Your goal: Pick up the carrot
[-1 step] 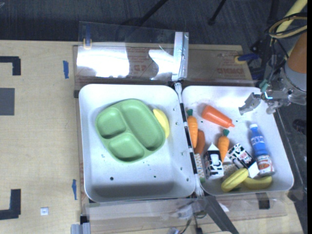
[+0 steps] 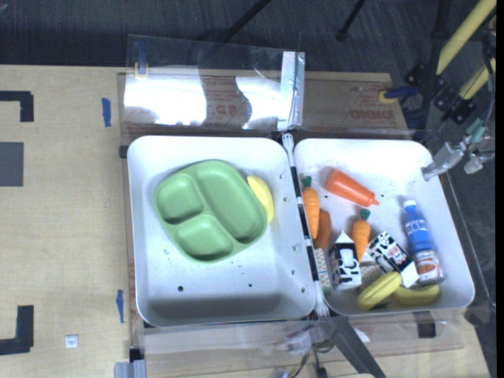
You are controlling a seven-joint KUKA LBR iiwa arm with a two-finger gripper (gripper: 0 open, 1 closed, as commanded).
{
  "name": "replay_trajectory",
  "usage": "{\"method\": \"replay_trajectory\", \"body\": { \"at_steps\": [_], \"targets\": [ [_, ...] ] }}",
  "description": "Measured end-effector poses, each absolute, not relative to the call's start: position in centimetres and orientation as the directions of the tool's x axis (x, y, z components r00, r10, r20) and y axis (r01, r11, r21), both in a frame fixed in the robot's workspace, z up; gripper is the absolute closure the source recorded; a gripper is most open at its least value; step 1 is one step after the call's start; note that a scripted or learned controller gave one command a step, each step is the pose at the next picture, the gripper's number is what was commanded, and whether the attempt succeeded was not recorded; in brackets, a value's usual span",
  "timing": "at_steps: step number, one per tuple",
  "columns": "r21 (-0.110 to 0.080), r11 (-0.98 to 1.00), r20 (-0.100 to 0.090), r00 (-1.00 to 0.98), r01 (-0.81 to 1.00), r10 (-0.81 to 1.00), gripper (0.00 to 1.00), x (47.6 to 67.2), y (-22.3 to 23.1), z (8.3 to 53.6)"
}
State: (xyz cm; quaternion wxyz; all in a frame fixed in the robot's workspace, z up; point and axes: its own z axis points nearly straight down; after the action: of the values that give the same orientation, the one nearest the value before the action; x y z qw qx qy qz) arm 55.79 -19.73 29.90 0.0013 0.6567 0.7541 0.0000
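While the gripper (image 2: 471,150) waits at the right bin's (image 2: 450,290) three-o'clock rim, aperture indeterminable, the carrot (image 2: 312,210) at nine o'clock touches the wall; a descending finger may strike it.

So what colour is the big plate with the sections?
Green. The plate shows clearly in the camera view, in the left bin.

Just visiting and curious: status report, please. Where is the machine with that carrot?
Gripper at right bin's far right edge, holding nothing. Small orange plastic carrot lies untouched by the divider. Cow-patterned milk cartons crowd close.
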Motion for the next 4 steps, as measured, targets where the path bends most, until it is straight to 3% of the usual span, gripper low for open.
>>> {"method": "replay_trajectory", "body": {
  "at_steps": [1, 2, 3, 4],
  "targets": [
    [0.002, 0.139, -0.003, -0.139, 0.99, 0.99, 0.0, 60.2, -22.3, 29.0],
    [-0.001, 0.091, 0.001, -0.091, 0.996, 0.996, 0.0, 55.0, -17.4, 16.6],
    [-0.002, 0.268, 0.002, -0.268, 0.963, 0.963, 0.0, 55.6, -13.6, 9.8],
    [0.0, 0.265, 0.001, -0.265, 0.964, 0.964, 1.0, 55.7, -13.8, 10.7]
  ]
}}
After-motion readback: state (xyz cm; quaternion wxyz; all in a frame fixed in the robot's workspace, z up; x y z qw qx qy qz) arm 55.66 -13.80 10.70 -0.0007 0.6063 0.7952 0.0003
